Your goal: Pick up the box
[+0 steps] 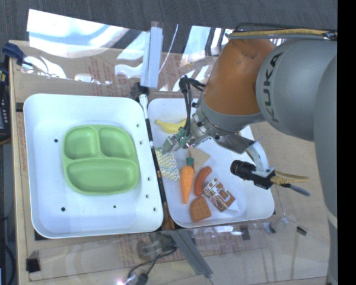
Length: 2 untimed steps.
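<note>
A small brown and white box [218, 196] lies near the front of the right bin [258, 209], between a red sausage [203, 179] and an orange waffle-like piece [200, 209]. A flat packet with a yellow-green checked pattern [168, 165] lies against the bin's left wall. My gripper [180, 140] hangs low over the left middle of that bin, just above the checked packet and behind the tip of a carrot [187, 184]. It is well apart from the brown and white box. The arm's orange band and grey body cover the back of the bin.
A yellow banana [168, 125] lies at the back left of the right bin, close to the gripper. A pale wedge [202, 157] sits beside the carrot top. The left bin [38, 129] holds a green divided plate [101, 159].
</note>
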Motion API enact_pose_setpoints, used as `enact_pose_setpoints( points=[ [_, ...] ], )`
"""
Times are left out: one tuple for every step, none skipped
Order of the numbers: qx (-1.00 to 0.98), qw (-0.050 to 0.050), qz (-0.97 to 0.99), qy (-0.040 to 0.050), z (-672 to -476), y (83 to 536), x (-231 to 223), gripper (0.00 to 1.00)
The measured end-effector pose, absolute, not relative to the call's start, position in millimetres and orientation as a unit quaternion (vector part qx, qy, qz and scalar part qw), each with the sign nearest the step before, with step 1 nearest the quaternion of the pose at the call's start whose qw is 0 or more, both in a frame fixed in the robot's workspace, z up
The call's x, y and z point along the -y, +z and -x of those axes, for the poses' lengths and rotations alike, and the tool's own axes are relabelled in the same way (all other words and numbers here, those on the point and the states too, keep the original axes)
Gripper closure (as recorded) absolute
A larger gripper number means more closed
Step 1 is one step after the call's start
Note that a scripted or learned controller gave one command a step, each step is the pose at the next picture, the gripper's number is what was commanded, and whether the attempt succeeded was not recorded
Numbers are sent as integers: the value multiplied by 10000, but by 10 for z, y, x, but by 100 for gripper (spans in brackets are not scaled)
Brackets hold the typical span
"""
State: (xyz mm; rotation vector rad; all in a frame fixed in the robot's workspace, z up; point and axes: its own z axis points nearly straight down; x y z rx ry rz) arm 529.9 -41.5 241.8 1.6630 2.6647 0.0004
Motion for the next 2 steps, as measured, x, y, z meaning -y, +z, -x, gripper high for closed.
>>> enact_pose_setpoints(
  points=[
    [-8498,-3,-5271,-3,-5305,2510,411,100],
    [-8507,-8,-5256,-5,-5310,2604,414,100]
  ],
)
